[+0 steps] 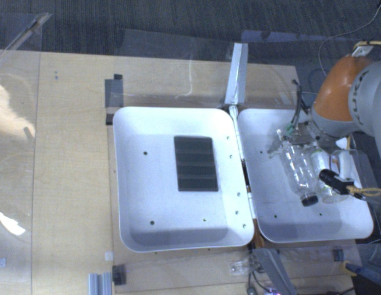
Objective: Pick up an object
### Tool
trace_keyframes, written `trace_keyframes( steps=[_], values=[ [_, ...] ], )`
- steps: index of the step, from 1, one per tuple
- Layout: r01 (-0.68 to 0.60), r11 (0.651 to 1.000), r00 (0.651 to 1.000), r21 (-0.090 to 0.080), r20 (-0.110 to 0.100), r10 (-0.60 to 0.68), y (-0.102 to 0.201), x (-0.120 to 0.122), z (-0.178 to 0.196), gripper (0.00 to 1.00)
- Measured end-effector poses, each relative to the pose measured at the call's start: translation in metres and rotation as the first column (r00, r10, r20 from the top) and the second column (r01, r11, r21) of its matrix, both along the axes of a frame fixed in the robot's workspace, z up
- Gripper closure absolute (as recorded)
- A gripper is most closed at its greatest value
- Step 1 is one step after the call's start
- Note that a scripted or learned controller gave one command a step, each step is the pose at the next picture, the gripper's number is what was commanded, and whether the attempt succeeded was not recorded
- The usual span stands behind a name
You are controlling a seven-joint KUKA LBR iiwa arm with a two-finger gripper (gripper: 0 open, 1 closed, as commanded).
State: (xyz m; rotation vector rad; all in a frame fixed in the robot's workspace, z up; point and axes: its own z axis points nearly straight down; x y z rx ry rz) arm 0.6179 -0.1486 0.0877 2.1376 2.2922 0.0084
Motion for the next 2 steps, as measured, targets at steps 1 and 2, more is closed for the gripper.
trace_keyframes(
  steps=[1,2],
  values=[
    [-0.001,1.000,1.000,0.000,0.006,0.001,0.001,0.002,0.012,1.00],
    [-0.326,0.945,0.945,-0.002,-0.001,0.326,0.058,0.019,0.096,1.00]
  ],
)
